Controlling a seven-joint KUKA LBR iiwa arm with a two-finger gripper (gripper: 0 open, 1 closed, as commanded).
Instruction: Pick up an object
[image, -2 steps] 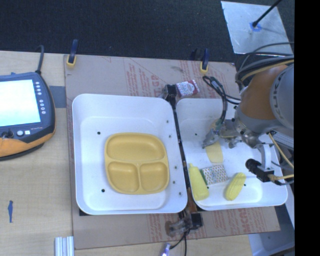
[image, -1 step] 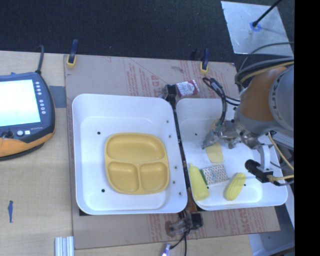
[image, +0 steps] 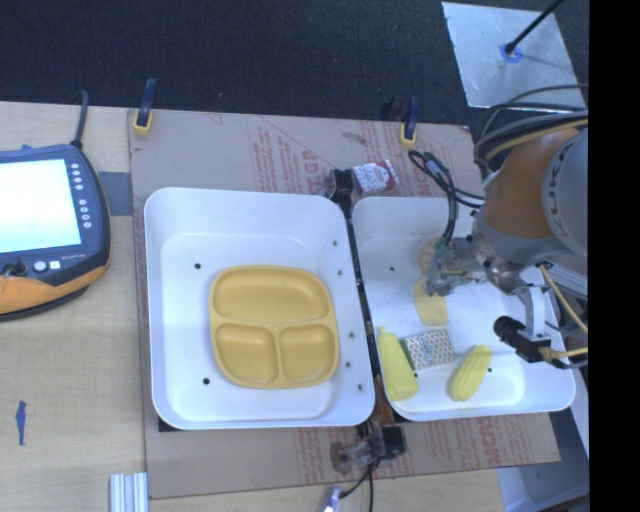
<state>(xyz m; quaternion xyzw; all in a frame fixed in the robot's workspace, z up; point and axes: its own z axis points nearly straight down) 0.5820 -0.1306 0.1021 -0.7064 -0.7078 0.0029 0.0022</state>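
The gripper (image: 440, 272) is hanging low over the right bin (image: 385, 225), just above a pale yellow block (image: 432, 306); its state is impossible to tell. Nearer the bin's front edge are lying a yellow banana (image: 396, 366), a speckled grater-like piece (image: 430, 349) and a corn cob (image: 469, 372). A yellow divided tray (image: 273, 325) is sitting in the left bin (image: 170, 300).

In the right bin (image: 400, 235) lie a yellow corn cob (image: 469, 372) tilted near the front edge, a yellow banana-like piece (image: 396, 365) along the left wall, a grey perforated grater (image: 430, 348) between them, and a pale yellow block (image: 432, 303) behind.
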